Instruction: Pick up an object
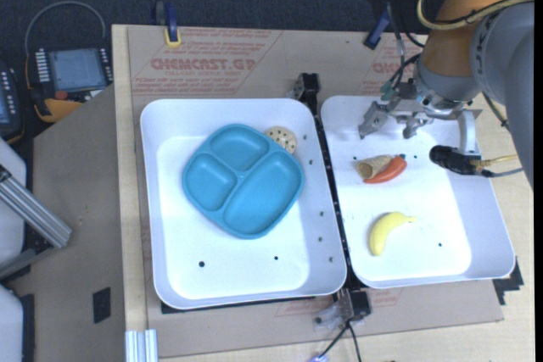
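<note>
The bench (212, 55) sheet reads "CHEMCAST GP". In the right bin (475, 242), the banana (386, 231) lies slantwise, stem up-right, below the carrot (382, 168). The jaws (392, 116) hang spread, holding nothing.

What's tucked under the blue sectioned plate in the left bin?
At the upper right edge of the blue sectioned plastic plate, a round tan cookie pokes out, partly covered by the rim. Its hidden part, and anything else beneath the plate, cannot be seen.
</note>
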You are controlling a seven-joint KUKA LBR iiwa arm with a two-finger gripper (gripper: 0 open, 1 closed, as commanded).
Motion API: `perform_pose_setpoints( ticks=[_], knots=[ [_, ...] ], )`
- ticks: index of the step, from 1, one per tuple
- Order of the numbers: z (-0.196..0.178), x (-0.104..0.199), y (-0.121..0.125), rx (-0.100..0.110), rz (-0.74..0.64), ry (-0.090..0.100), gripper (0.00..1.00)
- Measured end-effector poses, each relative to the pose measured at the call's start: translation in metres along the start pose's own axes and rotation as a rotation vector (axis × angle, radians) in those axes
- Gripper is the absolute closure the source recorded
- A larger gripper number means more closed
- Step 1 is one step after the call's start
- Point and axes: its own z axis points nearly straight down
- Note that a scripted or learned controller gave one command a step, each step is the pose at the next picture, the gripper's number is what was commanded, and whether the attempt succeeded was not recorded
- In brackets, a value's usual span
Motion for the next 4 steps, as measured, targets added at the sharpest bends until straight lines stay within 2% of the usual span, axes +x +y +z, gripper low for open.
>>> perform_pose_setpoints(
  ticks=[1,2,3,4],
  knots=[
    [0.033,0.001,-0.001,-0.002,0.0,-0.001,0.0],
    [0.02,0.001,0.001,-0.009,0.0,-0.002,1.0],
    [-0.026,0.005,0.006,-0.015,0.0,-0.003,1.0],
    [-0.085,0.012,0.001,-0.016,0.0,-0.003,1.0]
  ],
)
